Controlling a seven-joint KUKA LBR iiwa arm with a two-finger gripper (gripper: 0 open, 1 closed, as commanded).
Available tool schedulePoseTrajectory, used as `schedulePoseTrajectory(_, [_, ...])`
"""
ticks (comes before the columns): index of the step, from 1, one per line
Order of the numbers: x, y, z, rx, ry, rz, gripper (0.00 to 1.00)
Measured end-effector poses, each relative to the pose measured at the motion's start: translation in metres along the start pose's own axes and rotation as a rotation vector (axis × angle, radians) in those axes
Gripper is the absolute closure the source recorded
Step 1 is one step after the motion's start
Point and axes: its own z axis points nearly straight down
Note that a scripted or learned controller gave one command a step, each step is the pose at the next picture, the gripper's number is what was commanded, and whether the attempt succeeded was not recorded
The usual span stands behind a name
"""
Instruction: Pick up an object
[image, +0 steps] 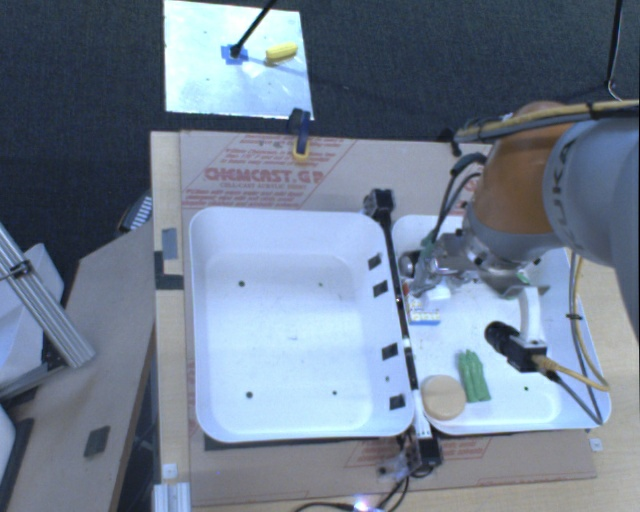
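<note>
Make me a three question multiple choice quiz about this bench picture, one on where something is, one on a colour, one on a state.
1. Where does the round tan disc lie?
A. Left bin
B. Right bin's near corner, by the divider
C. On the cardboard

2. What colour is the ridged piece beside the disc?
A. Green
B. Red
C. Blue

3. How is the arm placed?
A. Reaching over the right bin
B. Reaching over the left bin
C. Parked off the bench

Answers: 1 B, the disc sits at the right bin's near rim next to the divider. 2 A, it is plainly green. 3 A, the gripper hangs over the right bin's far part.
</note>
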Motion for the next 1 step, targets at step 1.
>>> schedulePoseTrajectory(1, [0.0299,-0.0074,0.0142,0.008,0.002,-0.001,1.0])
